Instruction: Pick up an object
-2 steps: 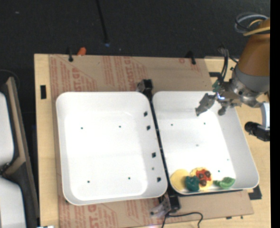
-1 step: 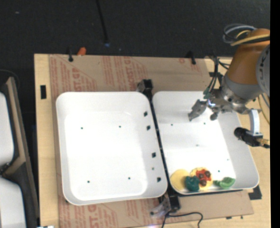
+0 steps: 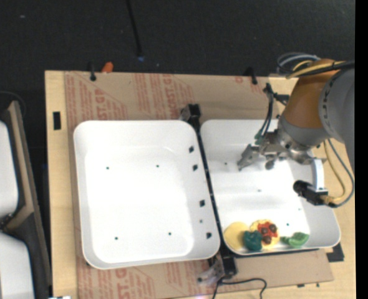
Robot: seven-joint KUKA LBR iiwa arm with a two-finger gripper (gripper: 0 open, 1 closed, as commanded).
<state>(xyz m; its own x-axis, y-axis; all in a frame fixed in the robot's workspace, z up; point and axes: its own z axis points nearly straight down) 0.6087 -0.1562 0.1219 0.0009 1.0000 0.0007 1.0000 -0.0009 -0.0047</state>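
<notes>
Toys (image 3: pixel 266 234) too small to identify.

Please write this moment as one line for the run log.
arm: over right bin | pincer: above bare bin floor, nothing seen between it | objects: clustered at near edge of right bin | pick: not yet done

Grey rounded metal arm segment (image 3: pixel 340 108) with broad orange band (image 3: pixel 304 104) above wrist. Thin grey cables looping over band, more trailing down side. Small grey metal two-finger hand (image 3: pixel 254 157). Black cylindrical fitting (image 3: pixel 310 192) on pale bracket.
</notes>
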